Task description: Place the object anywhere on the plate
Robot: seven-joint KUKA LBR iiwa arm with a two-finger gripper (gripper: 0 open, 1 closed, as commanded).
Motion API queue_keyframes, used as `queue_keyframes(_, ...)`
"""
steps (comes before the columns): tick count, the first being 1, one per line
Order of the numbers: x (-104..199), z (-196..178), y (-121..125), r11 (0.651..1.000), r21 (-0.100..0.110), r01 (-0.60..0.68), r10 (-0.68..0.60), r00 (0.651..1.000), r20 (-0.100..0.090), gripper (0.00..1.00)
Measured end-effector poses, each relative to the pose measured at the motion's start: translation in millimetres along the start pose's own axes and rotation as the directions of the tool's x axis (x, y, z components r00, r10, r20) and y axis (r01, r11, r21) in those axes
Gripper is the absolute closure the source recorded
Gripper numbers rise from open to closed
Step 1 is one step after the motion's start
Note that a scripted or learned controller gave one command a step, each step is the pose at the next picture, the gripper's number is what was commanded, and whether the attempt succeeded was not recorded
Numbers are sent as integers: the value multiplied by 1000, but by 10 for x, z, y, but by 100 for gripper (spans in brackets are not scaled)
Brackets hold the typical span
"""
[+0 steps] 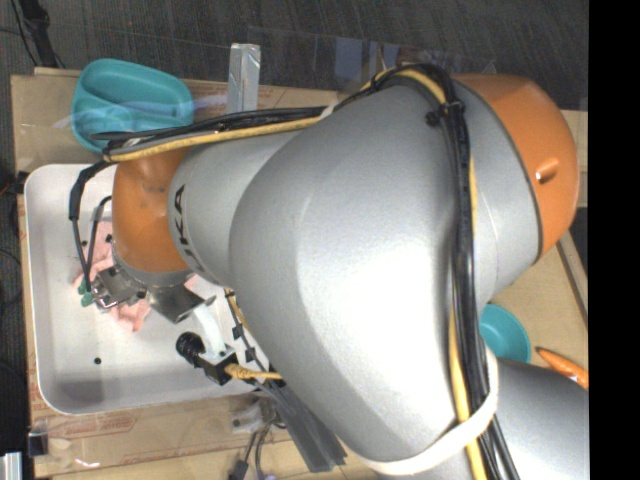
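Note:
The arm's big grey body (360,268) covers most of the camera view and reaches left over the left white bin (60,368). Its wrist, with the orange band (140,218), hangs low over that bin's middle. The gripper (125,293) points down there, its tip hidden by the wrist. A pink object (130,313) lies on the bin floor right under the wrist, partly covered, with more pink (100,253) showing at the wrist's left side. A small green piece (88,295) sits beside the pink one.
A teal bowl-like thing (130,98) rests beyond the left bin's far edge, next to a grey upright post (244,73). At the right, a teal round thing (505,333) and an orange item (562,365) peek out from under the arm.

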State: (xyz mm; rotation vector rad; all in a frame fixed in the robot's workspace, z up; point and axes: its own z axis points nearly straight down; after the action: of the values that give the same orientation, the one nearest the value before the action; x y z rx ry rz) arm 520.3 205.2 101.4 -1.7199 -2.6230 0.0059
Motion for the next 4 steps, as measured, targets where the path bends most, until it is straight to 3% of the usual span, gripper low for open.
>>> queue_keyframes(1, -275, -647, 170, 966, -3, 258, -258, 966, 3, 100)
queue_keyframes(2, -1169, -873, 628, 991, -3, 137, -137, 991, 3, 100)
queue_keyframes(3, -641, -789, 508, 994, 0, 107, -107, 994, 2, 100)
queue_keyframes(4, -1448, -546, 786, 991, -2, 137, -137, 991, 2, 100)
